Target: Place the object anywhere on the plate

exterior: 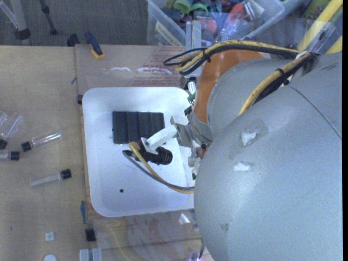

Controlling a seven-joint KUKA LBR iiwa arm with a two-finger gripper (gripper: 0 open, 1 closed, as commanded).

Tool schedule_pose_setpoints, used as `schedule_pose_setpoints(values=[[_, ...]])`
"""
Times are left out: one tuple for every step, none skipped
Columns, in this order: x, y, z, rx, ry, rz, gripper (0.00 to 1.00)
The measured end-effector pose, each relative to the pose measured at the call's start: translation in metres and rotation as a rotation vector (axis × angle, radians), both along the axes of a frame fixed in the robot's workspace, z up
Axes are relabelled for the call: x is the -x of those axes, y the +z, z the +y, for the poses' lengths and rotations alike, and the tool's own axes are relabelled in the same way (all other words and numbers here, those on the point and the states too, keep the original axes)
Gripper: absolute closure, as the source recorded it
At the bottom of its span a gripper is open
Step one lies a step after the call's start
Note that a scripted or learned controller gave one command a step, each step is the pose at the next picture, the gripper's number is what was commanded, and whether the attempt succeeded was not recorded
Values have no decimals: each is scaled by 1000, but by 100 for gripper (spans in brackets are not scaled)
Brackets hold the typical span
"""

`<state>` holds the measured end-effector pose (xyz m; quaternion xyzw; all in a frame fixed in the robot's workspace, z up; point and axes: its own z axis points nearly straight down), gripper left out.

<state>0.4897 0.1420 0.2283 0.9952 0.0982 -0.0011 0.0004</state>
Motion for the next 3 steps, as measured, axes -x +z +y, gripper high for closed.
schedule_pose_setpoints(values=[[-113, -15, 49, -1, 135, -2, 100], [-73, -98, 82, 0, 172, 1, 100], [-111, -67, 83, -2, 683, 3, 100]])
